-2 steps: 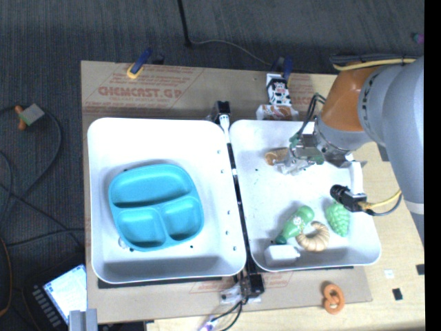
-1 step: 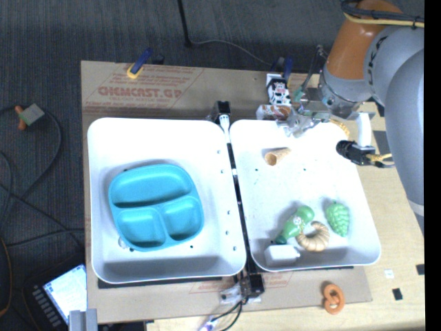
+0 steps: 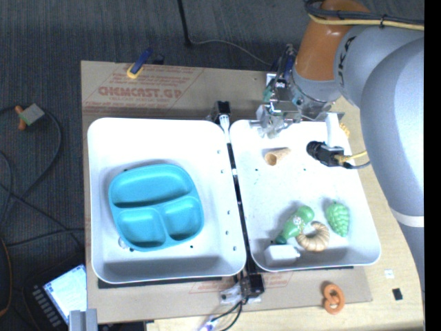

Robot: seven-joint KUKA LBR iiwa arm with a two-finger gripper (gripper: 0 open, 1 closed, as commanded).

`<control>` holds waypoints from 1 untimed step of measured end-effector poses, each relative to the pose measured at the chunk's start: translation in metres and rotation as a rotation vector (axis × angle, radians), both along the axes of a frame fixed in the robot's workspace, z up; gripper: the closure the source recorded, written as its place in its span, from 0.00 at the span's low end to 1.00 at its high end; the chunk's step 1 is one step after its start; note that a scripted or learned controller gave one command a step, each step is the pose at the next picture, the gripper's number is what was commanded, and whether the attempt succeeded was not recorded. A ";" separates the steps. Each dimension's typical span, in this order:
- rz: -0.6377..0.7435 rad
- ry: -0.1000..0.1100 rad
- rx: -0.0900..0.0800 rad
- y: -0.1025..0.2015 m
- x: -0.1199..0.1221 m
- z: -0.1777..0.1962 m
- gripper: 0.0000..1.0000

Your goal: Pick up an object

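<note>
The gripper (image 3: 274,123) hangs over the right bin's (image 3: 358,254) far edge, near the cone (image 3: 275,156); I can't tell its grip.

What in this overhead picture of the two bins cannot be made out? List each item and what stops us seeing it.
- Gripper, camera view: too small and cluttered to tell open from shut.
- White object in the right bin: blends into the bin; identity unclear.
- Green toy: partly covered by the tan ring.
- Arm: cut off by the frame edge.
</note>
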State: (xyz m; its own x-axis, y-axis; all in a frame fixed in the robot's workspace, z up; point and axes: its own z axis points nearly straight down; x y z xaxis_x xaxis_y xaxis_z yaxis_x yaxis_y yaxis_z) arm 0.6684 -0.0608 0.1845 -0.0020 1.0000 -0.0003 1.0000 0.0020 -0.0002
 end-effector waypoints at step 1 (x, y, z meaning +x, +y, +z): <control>0.000 0.000 -0.001 -0.001 0.000 0.000 0.00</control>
